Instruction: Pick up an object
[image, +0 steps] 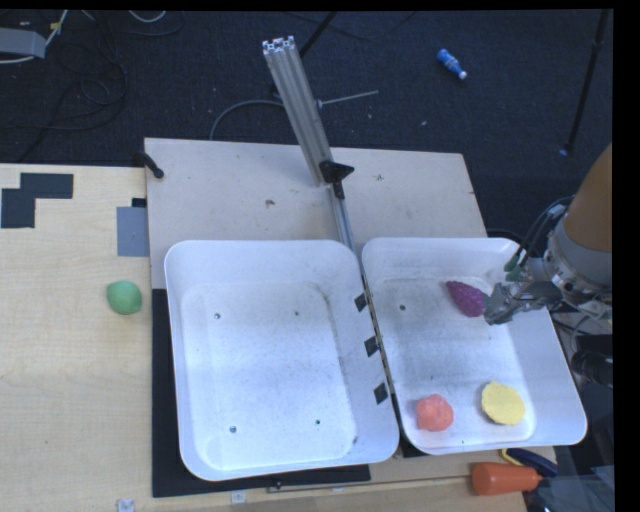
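The right white bin (460, 440) holds three objects: a purple oblong piece (465, 297) near its upper right, a red-orange lump (434, 412) at the front, and a yellow round piece (502, 402) beside it. My gripper (500, 305) hangs at the right side of this bin, just right of the purple piece and close against it. Nothing can be seen between the fingers. The grey arm with its orange band (597, 200) comes in from the right edge.
The left white bin (190, 270) stands next to the right one. A green ball (124, 297) lies on the wooden bench to the left. An orange object (503, 478) lies in front of the right bin. A metal rail (305, 110) slants away behind the bins.
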